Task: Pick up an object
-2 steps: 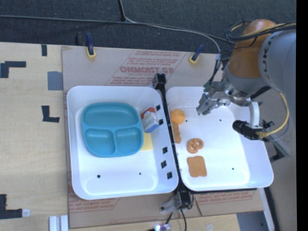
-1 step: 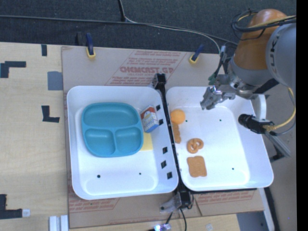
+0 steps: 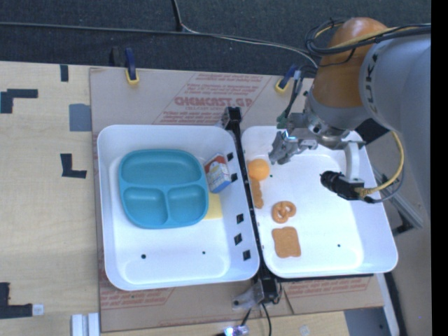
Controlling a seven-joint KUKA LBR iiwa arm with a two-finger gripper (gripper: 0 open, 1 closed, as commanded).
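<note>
**Claw poised over right bin, near orange ball**

Claw (image 3: 283, 150) hangs in the right bin (image 3: 364, 257), just beside the orange ball (image 3: 258, 169) at the divider. Can't tell how it's set; nothing visibly held. Pretzel (image 3: 283, 211) and brown cracker (image 3: 286, 241) lie apart nearer the front, likely easier picks. Left bin (image 3: 168, 264) holds blue tray (image 3: 164, 187), small carton (image 3: 218, 173) touching it.

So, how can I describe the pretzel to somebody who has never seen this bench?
Look in the right bin, the one where the gripper hangs. Near its left side lie some small orange-brown foods. The pretzel is the twisted one with holes, between the round orange ball above and the flat square piece below.
</note>
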